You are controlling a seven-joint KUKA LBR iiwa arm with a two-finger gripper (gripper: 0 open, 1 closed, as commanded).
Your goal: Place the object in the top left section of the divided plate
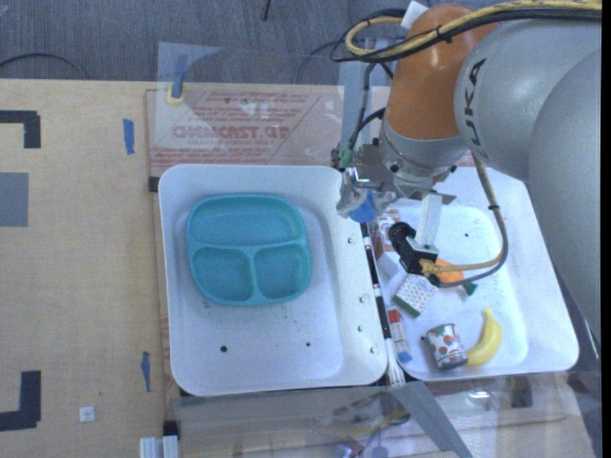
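The grey arm [535, 93] bends in from the right, its claw [360, 201] hanging over the left edge of the right bin [535, 337], pinching a small blue object [363, 212], with the teal divided plate [249, 248] well apart in the left bin [258, 361]

Fixed overhead camera, slanted down on both bins [181, 284]

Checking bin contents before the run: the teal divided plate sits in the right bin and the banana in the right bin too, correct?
Not quite. The camera view shows the divided plate in the left bin. The banana is indeed in the right bin.
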